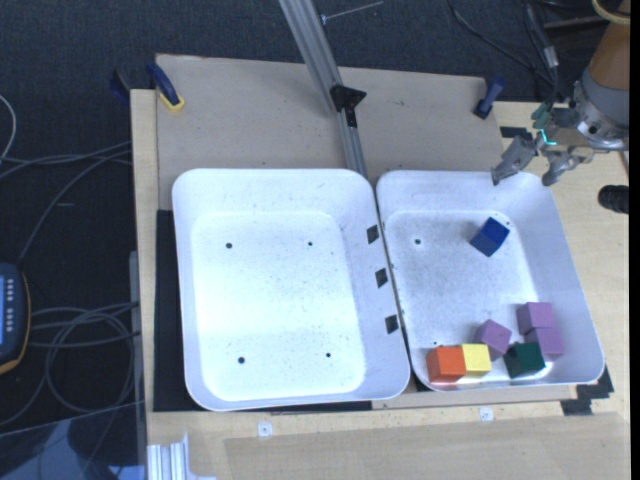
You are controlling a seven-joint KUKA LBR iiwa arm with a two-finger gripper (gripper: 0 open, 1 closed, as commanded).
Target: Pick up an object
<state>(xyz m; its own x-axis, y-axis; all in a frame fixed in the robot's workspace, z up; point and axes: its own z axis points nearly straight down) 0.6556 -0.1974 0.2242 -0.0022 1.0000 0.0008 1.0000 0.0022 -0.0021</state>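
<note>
Camera view places the cluster of small blocks nearest the lens, well apart from the gripper and toward the viewer: an orange cube, a yellow cube, a dark green block and three purple blocks, all crowded in the near corner of the right-hand shallow white bin. Closer to the gripper, slightly toward the viewer and the bin's middle, a small blue cube lies alone on the white floor, tilted on its corner line. The gripper hovers over the bin's far rim with fingers spread apart, holding nothing. The isolated blue cube looks the easiest target: the arm should centre over it, turn the fingers square to its faces, and descend straight.
</note>
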